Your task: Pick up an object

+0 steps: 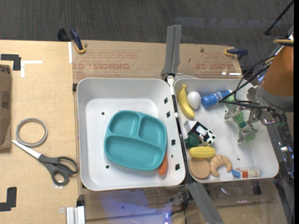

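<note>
Gripper over the right bin, fingers spread around a small green object.

The fingers stand wide on either side of the green piece, not clearly gripping it. It looks small, light and rigid, probably smooth plastic; pinching across its narrow middle seems safest.

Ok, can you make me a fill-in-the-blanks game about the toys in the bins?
1. The teal plate lies in the ____ bin.
2. The banana is coloured ____.
3. The croissant lies just below the toy ____.
4. The scissors lie just below a roll of ____.

Missing words: left; yellow; corn; tape
</note>
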Motion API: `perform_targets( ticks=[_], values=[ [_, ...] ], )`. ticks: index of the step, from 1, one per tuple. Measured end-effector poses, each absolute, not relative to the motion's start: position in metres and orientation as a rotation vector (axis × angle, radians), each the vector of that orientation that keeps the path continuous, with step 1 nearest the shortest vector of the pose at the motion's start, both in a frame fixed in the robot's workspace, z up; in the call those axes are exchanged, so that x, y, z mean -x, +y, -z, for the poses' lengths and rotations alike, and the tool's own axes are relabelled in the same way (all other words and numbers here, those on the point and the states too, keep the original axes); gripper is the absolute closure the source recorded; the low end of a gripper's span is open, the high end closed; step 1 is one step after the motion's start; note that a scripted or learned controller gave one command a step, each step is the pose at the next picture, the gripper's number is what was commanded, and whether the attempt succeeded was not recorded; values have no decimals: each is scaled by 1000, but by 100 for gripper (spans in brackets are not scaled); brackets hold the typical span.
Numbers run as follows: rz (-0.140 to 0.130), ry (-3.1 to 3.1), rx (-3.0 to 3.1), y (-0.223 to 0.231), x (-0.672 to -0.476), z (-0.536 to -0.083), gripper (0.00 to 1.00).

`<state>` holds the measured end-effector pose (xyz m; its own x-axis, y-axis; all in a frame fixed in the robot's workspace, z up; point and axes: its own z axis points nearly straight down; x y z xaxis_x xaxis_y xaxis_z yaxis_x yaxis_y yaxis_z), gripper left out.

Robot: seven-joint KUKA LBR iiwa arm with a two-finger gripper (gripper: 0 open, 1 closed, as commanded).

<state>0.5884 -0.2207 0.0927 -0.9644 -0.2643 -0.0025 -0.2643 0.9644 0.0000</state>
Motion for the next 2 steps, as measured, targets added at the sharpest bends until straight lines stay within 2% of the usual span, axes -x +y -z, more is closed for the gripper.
perform_targets(
  ticks=[1,2],
  values=[
    [-1,3111,395,-206,-625,-93,0],
    [-2,3139,228,-195,-655,-90,0]
  ],
)
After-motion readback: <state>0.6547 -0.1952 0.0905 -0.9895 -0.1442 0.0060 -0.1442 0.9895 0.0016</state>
